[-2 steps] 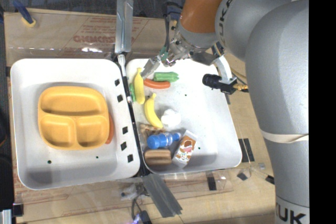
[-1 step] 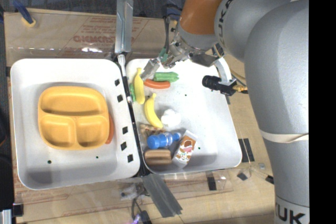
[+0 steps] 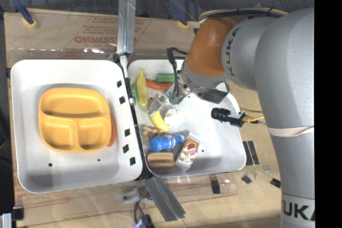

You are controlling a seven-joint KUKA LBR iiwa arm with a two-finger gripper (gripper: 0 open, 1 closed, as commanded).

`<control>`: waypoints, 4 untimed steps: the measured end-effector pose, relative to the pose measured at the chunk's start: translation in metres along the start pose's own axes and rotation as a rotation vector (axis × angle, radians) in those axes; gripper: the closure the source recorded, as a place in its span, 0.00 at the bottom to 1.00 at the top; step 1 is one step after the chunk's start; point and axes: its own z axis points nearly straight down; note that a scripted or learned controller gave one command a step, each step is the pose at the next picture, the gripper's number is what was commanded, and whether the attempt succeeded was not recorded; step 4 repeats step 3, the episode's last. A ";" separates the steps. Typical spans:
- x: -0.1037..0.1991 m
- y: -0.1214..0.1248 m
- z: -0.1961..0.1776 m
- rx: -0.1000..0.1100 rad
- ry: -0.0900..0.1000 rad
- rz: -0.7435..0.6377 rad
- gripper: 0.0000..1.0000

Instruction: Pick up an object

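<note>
The right bin (image 3: 230, 153) holds a small heap of toy items. A yellow banana (image 3: 141, 88) lies along its left wall, with an orange carrot (image 3: 158, 85) and a green piece (image 3: 164, 77) beside it. A second yellow piece (image 3: 158, 120) sits lower, then a blue bottle (image 3: 163, 143), a brown block (image 3: 160, 158) and a small printed carton (image 3: 188, 152). My gripper (image 3: 173, 96) reaches down from under the orange wrist band into the upper part of this bin, right by the carrot and the green piece. The wrist hides its fingers.
The left bin (image 3: 26, 115) carries a yellow divided tray (image 3: 75, 117). A metal divider bar (image 3: 126, 24) stands between the bins at the back. The grey arm covers the right side of the view, and a black cable plug (image 3: 224, 115) hangs over the right bin.
</note>
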 end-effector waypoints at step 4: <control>0.028 0.077 -0.093 -0.012 -0.004 0.436 1.00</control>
